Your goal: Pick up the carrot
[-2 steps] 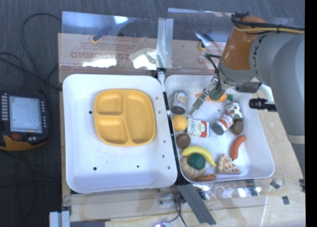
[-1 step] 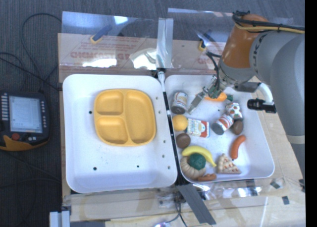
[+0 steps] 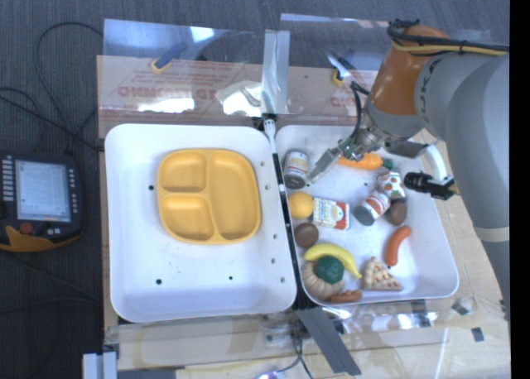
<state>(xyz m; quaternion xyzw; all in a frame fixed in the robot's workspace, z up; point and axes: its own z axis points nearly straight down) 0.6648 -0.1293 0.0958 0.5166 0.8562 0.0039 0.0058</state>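
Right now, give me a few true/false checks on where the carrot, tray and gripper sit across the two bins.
1. The carrot lies in the right bin. True.
2. The yellow divided tray sits in the right bin. False: it is in the left bin.
3. The gripper is over the right bin, by the carrot's left end. True.
4. The banana lies in the yellow tray. False: it is in the right bin, near its front.
5. The arm is lifting the carrot above the left bin. False: the carrot is at the back of the right bin, and a lift cannot be made out.
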